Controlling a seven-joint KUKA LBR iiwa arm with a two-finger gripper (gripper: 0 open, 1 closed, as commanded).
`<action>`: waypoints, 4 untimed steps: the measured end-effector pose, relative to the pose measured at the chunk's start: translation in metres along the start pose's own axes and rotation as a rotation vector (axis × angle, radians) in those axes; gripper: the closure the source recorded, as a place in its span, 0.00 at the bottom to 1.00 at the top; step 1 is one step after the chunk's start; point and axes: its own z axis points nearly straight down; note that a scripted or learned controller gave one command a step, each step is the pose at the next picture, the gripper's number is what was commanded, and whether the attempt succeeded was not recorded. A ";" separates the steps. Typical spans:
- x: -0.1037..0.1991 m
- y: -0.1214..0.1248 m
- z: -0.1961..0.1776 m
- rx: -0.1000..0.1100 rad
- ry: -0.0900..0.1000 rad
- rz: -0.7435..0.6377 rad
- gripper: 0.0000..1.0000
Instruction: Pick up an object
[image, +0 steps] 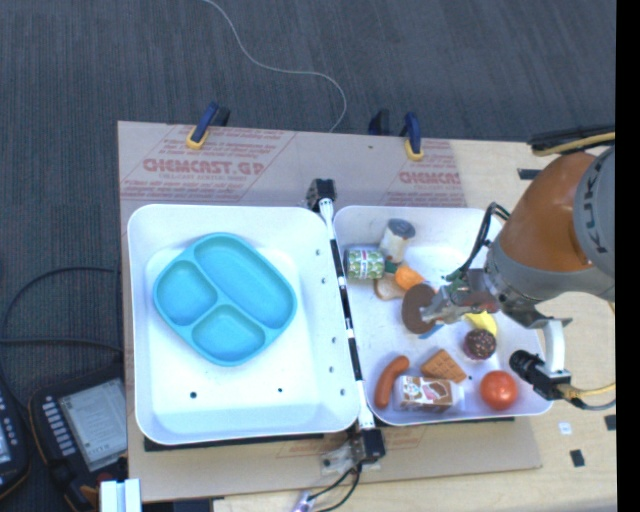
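Observation:
The right bin (470, 222) holds several toy foods. My gripper (446, 304) reaches in from the right and hangs low over the middle of this bin. Its tip is right against a brown round disc (415, 309), and I cannot tell whether it is touching or gripping the disc. Beside it lie an orange carrot (408, 277), a tan bread piece (387, 290) and a green can (365, 263). A yellow banana (483, 321) and a dark chocolate donut (480, 344) sit just under the wrist.
A blue divided plate (224, 297) lies in the left bin (160, 400). Along the right bin's front are a sausage (392, 380), a waffle wedge (443, 366), a wrapped packet (428, 394) and a red tomato (498, 389). A grey-lidded jar (397, 235) stands at the back.

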 end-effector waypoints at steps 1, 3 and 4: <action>0.001 0.001 -0.009 0.000 0.001 -0.001 1.00; 0.003 0.003 -0.028 -0.002 0.003 -0.004 1.00; 0.088 -0.011 -0.058 0.041 -0.005 0.005 1.00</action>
